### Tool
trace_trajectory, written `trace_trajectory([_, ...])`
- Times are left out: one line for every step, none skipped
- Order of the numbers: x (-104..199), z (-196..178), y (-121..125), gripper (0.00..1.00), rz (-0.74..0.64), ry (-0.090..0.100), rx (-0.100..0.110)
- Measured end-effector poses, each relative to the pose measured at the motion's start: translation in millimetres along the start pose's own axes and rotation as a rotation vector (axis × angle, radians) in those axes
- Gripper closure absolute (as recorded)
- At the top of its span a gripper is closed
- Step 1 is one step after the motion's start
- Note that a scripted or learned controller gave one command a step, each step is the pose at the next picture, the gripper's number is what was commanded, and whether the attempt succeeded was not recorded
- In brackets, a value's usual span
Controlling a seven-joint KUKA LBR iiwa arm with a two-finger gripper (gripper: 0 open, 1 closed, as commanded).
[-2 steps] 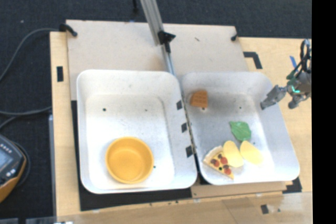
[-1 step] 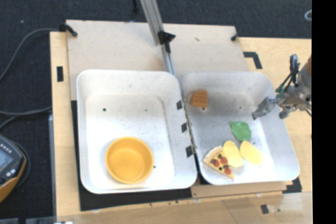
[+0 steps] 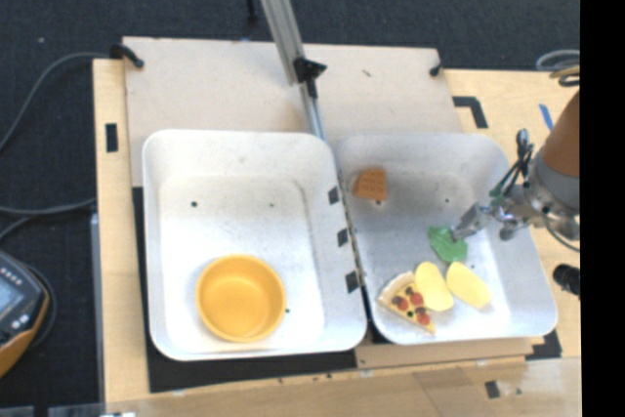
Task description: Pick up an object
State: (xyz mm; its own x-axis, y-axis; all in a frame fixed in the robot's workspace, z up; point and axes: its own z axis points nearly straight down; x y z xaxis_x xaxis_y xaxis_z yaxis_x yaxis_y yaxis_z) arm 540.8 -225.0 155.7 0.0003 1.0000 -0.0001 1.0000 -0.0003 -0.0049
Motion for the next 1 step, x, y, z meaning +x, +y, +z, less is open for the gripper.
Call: trace_trajectory([-0.7, 52.6, -0.6, 0.0, 0.001, -0.001, -0.002])
